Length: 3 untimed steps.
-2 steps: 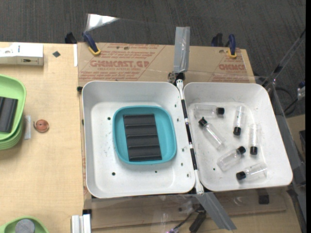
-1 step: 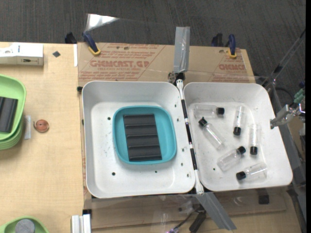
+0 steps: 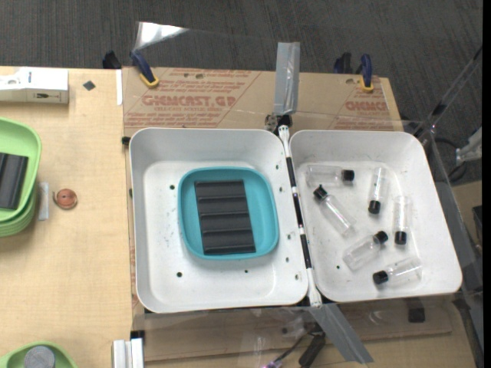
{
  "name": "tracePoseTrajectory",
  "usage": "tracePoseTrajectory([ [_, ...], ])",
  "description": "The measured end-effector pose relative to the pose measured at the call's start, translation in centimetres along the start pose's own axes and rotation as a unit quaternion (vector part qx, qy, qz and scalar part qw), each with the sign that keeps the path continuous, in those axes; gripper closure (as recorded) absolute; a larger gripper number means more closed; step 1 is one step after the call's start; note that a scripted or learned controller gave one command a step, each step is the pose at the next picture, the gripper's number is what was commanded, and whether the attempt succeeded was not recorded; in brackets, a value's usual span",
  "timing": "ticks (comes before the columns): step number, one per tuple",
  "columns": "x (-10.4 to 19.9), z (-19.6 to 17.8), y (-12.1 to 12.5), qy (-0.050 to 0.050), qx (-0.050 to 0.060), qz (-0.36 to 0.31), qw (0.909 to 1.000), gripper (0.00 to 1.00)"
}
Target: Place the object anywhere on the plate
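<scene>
- Two white bins side by side on the desk (image 3: 77,282): left bin (image 3: 153,282), right bin (image 3: 437,205).
- One teal plate (image 3: 265,205) sits mid left bin; a black ribbed block (image 3: 224,216) covers its centre, leaving a bare teal rim all round.
- Six clear vials (image 3: 332,209) with black caps lie scattered flat in the right bin, most apart; two at the near right lie close.
- Open white floor rings the plate, widest on the near side.
- Right bin's far right corner has free floor.
- Green tray (image 3: 19,175) at the desk's left edge.
- Hand: state cannot be told.
</scene>
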<state>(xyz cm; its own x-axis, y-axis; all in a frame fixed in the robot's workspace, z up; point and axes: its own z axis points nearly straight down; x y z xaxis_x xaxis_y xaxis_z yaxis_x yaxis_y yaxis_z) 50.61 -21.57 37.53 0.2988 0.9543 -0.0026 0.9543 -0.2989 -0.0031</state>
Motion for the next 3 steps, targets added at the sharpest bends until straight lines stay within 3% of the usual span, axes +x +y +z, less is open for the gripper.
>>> tracePoseTrajectory([
  [1, 1.5, 8.4, -3.3, 0.0, 0.001, 0.025, 0.9997, 0.0],
  [2, 8.9, 5.1, -4.9, 0.0, -0.001, 0.004, 1.0, 0.0],
  [3, 4.4, -2.3, 0.4, 0.0, 0.0, 0.063, 0.998, 0.0],
])
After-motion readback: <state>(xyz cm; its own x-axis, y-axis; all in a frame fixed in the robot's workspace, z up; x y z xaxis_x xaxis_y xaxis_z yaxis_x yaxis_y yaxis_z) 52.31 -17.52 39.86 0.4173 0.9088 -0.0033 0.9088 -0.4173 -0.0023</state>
